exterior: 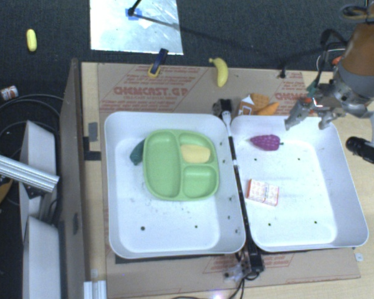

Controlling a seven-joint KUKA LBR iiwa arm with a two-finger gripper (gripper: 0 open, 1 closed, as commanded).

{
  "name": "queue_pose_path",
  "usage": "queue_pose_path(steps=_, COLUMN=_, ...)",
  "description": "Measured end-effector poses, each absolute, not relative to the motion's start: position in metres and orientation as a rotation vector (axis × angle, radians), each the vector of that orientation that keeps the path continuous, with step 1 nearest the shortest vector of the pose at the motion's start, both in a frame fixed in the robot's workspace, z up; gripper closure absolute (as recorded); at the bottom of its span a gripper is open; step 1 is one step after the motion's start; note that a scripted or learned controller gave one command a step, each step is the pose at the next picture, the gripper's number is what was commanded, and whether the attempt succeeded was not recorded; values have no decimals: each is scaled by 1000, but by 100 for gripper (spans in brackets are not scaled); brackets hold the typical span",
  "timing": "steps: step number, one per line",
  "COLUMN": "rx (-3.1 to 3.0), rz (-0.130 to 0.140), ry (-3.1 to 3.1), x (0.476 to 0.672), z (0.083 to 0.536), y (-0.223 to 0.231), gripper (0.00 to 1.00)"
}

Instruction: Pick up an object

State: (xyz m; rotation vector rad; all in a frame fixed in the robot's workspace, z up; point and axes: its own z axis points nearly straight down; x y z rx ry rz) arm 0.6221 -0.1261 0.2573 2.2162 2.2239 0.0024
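Down-left of the gripper [310,116], whose jaws are standing apart and holding nothing, the grapes [265,142] are lying in the right bin [352,195], long axis running left-right, nearer than the packet [262,192].

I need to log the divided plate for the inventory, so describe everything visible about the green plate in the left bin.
The green plate is a rounded-square, pale green tray that looks like matte plastic. Raised ridges split it into three compartments: one long on its left, two smaller on its right. It lies flat on the left bin floor, near the middle. A yellow object sits in its upper right compartment. A dark teal object lies against its upper left edge.
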Motion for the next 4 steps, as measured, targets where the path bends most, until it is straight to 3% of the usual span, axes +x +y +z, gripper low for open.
queue_pose_path(steps=1, rx=2204, rz=22, ry=2215, x=667, z=114, y=-143, gripper=0)
queue_pose_path(steps=2, rx=2212, rz=4, ry=2227, x=670, z=85, y=-114, gripper=0)
queue_pose_path(steps=3, rx=2222, rz=-2, ry=2221, x=626, z=91, y=-134, gripper=0)
queue_pose_path(steps=4, rx=2216, rz=5, ry=2220, x=630, z=103, y=-133, gripper=100)
